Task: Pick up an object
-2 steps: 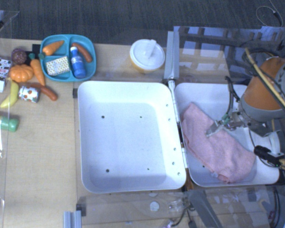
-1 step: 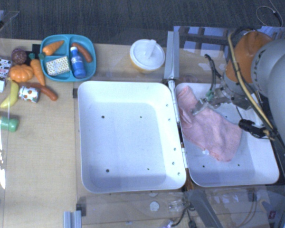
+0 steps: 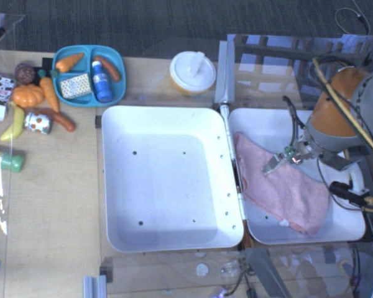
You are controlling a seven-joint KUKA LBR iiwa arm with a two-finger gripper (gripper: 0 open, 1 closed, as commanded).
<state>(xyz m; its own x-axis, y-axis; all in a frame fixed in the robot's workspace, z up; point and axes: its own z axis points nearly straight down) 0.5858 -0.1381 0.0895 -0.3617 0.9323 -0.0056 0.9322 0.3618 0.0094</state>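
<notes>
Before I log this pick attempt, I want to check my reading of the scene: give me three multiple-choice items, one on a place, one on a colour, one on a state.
1. Where does the pink cloth lie?
A. in the left bin
B. in the right bin
C. on the blue plate

2. What colour is the divided plate at the top left?
A. blue
B. red
C. white

3. How does the cloth lie?
A. rolled into a ball
B. hung over the bin wall
C. spread flat, rumpled

Answers:
1. B, it covers the floor of the right bin, under the gripper.
2. A, its rim is blue.
3. C, it lies open with soft folds.
</notes>
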